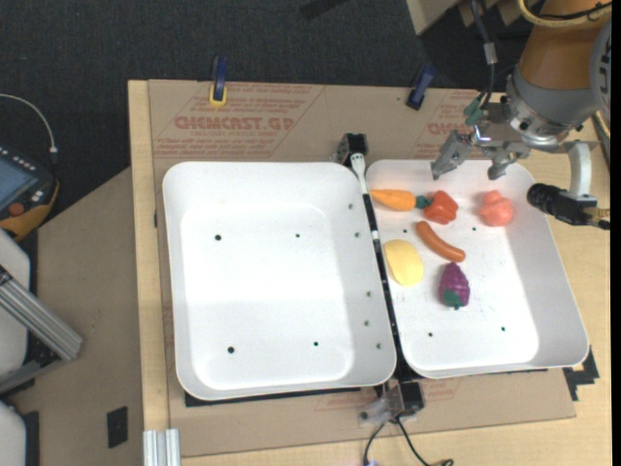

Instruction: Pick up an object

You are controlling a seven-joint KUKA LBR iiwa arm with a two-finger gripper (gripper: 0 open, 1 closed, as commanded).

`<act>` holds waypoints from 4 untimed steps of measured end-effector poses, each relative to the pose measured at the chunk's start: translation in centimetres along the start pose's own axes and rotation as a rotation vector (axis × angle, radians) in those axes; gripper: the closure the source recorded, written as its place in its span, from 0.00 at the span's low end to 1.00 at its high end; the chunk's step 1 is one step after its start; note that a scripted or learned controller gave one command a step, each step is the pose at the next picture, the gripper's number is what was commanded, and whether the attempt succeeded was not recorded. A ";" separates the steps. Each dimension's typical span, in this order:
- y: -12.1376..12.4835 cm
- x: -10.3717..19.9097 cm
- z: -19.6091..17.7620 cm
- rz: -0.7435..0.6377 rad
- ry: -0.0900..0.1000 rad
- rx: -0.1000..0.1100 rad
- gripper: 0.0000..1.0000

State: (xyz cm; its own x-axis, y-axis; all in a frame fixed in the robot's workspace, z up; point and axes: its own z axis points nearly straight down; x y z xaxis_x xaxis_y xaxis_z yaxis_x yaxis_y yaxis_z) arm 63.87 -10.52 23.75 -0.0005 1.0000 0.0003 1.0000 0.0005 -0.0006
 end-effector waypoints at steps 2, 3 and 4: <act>-0.3 1.2 9.0 0.001 0.001 0.005 0.00; -6.5 8.5 5.1 -0.005 0.003 0.004 0.00; -11.1 -2.1 10.7 0.010 -0.001 0.007 0.00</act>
State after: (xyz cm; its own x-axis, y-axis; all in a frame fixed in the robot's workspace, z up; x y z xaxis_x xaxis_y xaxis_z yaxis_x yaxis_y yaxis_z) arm 52.76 -12.59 13.10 0.0096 1.0000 -0.0004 0.9999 -0.0096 -0.0080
